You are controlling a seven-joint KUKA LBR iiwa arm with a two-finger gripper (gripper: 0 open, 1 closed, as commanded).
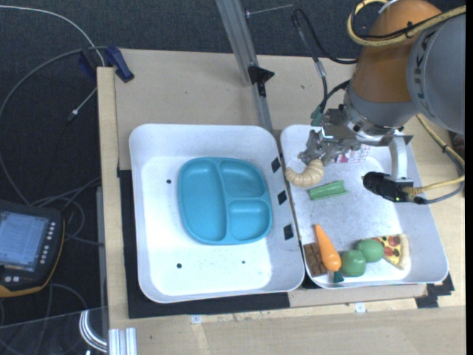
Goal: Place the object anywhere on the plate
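The blue divided plate lies in the left bin with nothing on it. My gripper hangs over the top left corner of the right bin, close to the wall between the two bins. A tan curved pastry-like toy hangs from its fingers, its upper end pinched between them and its lower end curling out over the bin's left wall. The toy is to the right of the plate, about a hand's width from its rim.
In the right bin, a green pod lies just below the gripper. Along the front edge sit a carrot, a chocolate piece, two green round toys and a pizza slice. A grey pole rises behind the bins.
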